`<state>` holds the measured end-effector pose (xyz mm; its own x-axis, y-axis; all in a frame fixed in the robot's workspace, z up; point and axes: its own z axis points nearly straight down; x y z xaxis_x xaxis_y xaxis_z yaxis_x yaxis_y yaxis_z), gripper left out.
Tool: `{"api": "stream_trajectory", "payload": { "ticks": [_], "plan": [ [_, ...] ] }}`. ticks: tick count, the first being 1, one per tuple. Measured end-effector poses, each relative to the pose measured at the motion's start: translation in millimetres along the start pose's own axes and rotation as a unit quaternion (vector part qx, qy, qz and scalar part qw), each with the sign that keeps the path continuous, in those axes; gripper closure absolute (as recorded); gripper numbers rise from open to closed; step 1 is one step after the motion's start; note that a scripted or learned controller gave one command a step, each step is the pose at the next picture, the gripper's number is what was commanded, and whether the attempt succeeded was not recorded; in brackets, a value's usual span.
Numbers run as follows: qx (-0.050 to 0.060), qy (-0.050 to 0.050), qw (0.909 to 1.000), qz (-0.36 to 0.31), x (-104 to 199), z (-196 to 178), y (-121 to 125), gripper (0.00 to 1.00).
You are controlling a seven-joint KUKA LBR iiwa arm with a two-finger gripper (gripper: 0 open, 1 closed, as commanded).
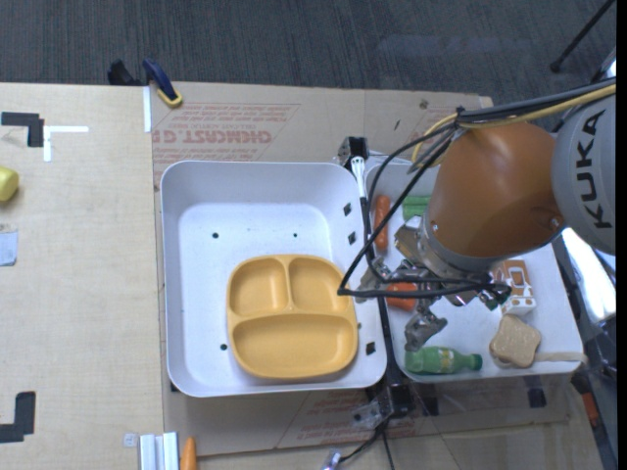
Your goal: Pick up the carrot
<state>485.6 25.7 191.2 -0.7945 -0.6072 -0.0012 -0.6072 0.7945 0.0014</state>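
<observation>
Here, in the camera view, two shallow white bins are seen side by side on the bench. The left bin [196, 292] is occupied by a yellow divided plate [292, 316], which lies toward its lower right part, with three compartments visible.

The right bin [563, 326] is largely covered by the arm, whose orange band [490, 189] is seen above the wrist, with grey casing [593, 169] at the right. Black cables [392, 204] are draped from the arm across the divide between the bins.

The gripper [423, 329] is seen below the orange band, pointed down into the right bin, just above a green bottle [443, 361] that lies on its side near the lower wall. Whether anything is gripped, or how far the hand is spread, cannot be told from this angle.

The carrot [380, 221] is seen as an orange strip at the left edge of the right bin, close to the dividing wall and partly crossed by a cable. An orange patch near the wrist is too hidden to be identified.

A slice of bread [515, 341] is found at the lower right of that bin, and a small printed carton [516, 284] lies just above it.
</observation>
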Motion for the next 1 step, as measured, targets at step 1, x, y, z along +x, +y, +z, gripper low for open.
{"api": "stream_trajectory", "payload": {
  "ticks": [1],
  "plan": [
    [0.002, -0.003, 0.998, -0.063, -17.3, -200.3, -9.8, 0.0]
  ]
}}
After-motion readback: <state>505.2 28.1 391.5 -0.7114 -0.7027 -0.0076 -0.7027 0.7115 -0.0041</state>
